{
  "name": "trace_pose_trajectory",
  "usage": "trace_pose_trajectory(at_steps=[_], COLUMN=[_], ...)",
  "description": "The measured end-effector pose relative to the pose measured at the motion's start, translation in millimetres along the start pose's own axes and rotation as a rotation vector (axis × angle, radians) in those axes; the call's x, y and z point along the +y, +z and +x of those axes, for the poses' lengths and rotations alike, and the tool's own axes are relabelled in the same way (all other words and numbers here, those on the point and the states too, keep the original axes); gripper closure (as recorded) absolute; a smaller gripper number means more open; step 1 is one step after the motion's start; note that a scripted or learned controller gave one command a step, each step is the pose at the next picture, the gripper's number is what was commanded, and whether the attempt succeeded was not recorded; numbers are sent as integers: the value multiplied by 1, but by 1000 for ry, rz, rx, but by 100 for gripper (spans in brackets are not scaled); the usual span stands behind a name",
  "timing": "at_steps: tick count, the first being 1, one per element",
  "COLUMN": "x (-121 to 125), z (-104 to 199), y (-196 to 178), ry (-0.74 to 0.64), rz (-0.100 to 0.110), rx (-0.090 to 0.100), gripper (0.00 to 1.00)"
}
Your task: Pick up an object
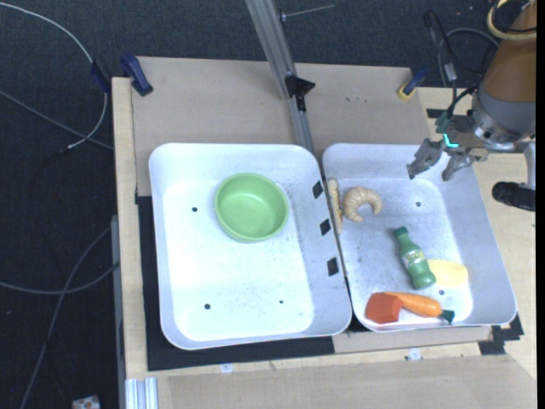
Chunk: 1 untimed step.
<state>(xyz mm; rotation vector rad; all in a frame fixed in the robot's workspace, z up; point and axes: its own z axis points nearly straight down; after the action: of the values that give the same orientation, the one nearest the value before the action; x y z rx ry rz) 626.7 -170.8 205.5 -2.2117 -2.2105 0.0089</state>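
My fingers (435, 162) hang spread apart over the far right corner of the right bin (477, 228), with nothing between them; one tip points toward the bin's back wall on the croissant side, the other sits nearer my wrist. Taking the green bottle (414, 259) as my marker: it lies on its side in the middle of the right bin, cap end pointing away toward the far wall, well clear of my fingers and nearer the camera than they are. The croissant (360, 203) lies beyond the bottle and toward the left bin, close to the wall the two bins share. A pale yellow block (450, 273) touches the bottle's base end on the side away from the left bin. The carrot (420, 304) lies nearer the camera than the bottle, just beside its base, resting across a red piece (383, 308) in the bin's near corner. Far from the bottle, across the shared wall, a green bowl (250, 207) stands upright in the left bin (196, 313). Both bins sit on the counter (213, 100).
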Motion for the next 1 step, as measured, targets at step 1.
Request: trace_pose_trajectory(at_steps=[1], x=[2], z=[0], y=[-4], ry=[-1], rz=[-8], rx=[-1], gripper=[0])
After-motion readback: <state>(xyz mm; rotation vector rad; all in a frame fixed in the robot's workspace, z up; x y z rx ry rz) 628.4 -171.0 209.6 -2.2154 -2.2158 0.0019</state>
